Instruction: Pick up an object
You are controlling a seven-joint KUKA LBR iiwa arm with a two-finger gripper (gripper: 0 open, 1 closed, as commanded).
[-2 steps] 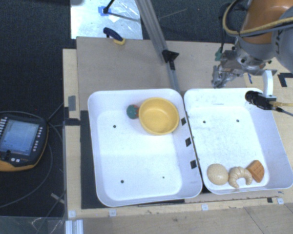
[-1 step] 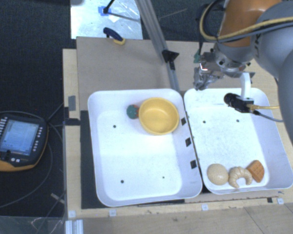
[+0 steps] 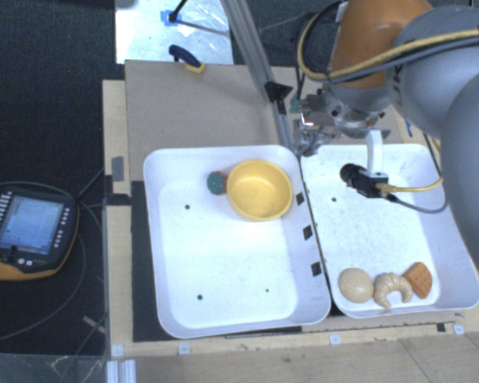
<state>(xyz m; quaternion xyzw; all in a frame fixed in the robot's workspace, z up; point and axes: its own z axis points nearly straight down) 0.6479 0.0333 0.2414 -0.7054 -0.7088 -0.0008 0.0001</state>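
Bearing two shallow white bins side by side on brown bench (image 3: 191,106): left bin (image 3: 223,294) sitting toward 7 o'clock, right bin (image 3: 455,282) toward 4 o'clock, inner rims touching along centre. Lying at 11 o'clock on bare board, small blue-and-yellow clamp (image 3: 185,57). Showing black matting (image 3: 144,325) under left bin's near corner.
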